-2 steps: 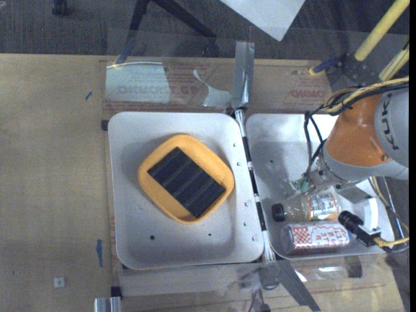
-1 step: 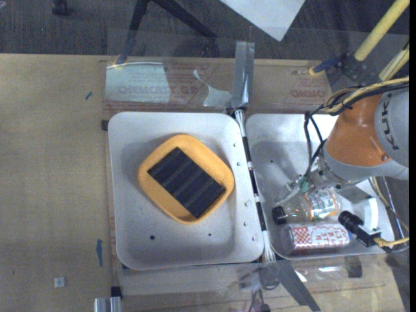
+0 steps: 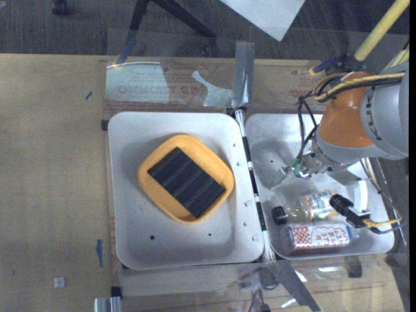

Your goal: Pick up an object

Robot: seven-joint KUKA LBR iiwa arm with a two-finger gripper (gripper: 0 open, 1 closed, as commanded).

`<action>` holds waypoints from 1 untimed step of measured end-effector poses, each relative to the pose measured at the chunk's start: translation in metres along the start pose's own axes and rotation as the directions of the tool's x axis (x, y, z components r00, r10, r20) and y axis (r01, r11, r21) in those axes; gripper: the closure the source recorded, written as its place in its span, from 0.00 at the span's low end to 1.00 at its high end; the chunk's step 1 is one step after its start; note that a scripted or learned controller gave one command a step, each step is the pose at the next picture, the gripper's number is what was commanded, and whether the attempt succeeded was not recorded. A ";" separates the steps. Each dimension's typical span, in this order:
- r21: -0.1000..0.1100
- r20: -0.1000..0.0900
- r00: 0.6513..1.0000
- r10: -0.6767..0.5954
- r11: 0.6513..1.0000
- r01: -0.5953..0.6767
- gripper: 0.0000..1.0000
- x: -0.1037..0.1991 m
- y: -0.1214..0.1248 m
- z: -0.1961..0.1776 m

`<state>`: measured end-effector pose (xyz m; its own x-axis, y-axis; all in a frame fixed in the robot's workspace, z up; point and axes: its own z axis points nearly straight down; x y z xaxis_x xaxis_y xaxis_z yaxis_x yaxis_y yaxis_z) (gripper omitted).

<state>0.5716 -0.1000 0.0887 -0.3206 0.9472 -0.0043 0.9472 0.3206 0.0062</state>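
From the overhead camera I see the arm reaching in from the right over the right bin, with its orange band above the bin's far right part. The gripper points down at bare white floor in the left middle of that bin, and from this angle I cannot tell whether it is spread or closed, nor whether it touches the floor. The candidates for picking lie toward the near edge of the same bin. A clear bottle lies on its side just below the gripper and apart from it, with its black cap pointing toward the divider between the bins. Just beside the bottle on its near side, a red-and-white checkered packet lies flat along the bin's front wall, roughly parallel to the bottle. In the left bin an orange dish sits near the middle, turned at an angle, and a dark ribbed panel rests inside it. Both bins stand on the tan bench, touching along their shared edge.
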 end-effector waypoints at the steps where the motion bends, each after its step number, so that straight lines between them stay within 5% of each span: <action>1: -0.005 0.000 0.979 -0.205 0.979 0.205 0.00 0.012 -0.056 -0.001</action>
<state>0.5143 -0.1067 0.0890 -0.5079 0.8614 -0.0056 0.8613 0.5080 0.0101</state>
